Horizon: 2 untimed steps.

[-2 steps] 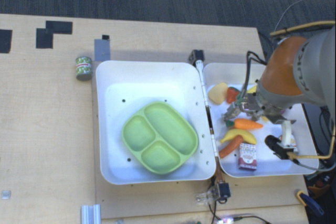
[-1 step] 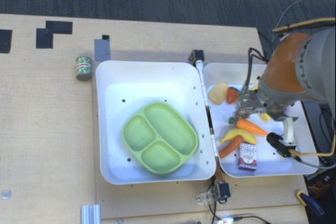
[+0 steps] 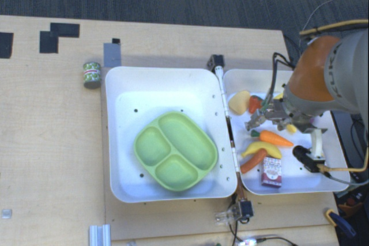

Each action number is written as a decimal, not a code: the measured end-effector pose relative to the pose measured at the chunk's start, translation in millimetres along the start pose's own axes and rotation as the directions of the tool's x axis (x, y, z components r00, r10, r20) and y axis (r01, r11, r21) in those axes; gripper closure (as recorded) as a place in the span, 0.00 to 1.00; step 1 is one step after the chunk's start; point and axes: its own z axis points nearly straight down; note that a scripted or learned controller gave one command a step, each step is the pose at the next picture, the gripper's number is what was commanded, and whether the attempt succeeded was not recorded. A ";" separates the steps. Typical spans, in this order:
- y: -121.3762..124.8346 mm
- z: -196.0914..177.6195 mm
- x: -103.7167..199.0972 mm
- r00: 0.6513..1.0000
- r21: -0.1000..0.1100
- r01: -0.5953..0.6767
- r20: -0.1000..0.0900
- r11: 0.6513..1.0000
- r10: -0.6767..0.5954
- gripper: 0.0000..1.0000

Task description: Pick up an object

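Note:
The right bin [image 3: 331, 181] holds several toy foods. A pale yellow lump [image 3: 238, 102] and a red piece [image 3: 254, 104] lie at its far left. An orange carrot [image 3: 275, 137], a yellow banana [image 3: 263, 150], a reddish sausage-like piece [image 3: 251, 163] and a small red and white carton [image 3: 271, 172] lie nearer the front. My gripper [image 3: 255, 123] hangs low over the bin's left half, between the red piece and the carrot, with the arm's orange band [image 3: 311, 69] above it. Nothing is visibly held.
The left bin [image 3: 115, 124] holds a green divided plate [image 3: 176, 150]. A small green-patterned can [image 3: 91, 74] stands on the bench beyond that bin's far left corner. Black patches [image 3: 57, 36] mark the bench top at the far left.

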 end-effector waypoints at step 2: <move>1.7 -10.9 0.8 1.000 -0.004 0.002 -0.001 1.000 -0.002 0.00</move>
